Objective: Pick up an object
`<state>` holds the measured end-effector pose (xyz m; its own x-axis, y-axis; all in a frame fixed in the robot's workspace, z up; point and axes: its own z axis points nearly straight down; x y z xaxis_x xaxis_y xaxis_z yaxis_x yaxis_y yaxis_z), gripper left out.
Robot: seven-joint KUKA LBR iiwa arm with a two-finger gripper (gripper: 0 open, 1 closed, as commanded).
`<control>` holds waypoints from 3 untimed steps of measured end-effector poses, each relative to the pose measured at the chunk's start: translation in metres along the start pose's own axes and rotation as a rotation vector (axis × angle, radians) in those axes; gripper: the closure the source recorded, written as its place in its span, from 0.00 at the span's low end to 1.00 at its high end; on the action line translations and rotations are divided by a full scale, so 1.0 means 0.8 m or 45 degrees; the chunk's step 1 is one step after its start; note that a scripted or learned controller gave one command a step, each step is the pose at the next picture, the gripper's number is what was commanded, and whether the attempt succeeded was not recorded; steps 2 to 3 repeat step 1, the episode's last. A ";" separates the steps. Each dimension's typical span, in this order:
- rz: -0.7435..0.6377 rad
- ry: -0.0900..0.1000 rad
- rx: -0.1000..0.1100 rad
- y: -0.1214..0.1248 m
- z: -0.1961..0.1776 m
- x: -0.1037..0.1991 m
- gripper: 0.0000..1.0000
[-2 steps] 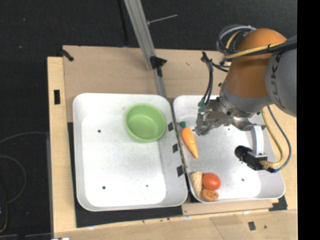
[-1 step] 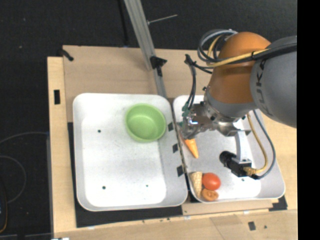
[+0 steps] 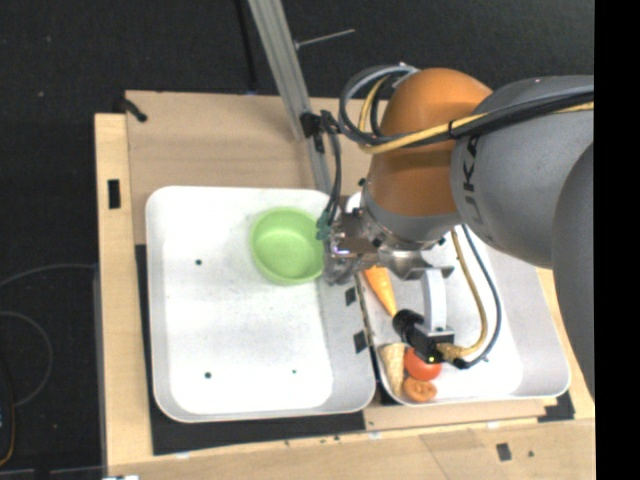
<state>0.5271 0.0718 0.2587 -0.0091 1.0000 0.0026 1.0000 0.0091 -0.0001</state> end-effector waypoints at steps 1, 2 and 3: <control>0.008 -0.002 0.000 0.000 0.000 -0.004 0.00; 0.008 -0.002 0.000 0.000 0.000 -0.004 0.00; 0.008 -0.002 0.000 0.000 0.000 -0.004 0.00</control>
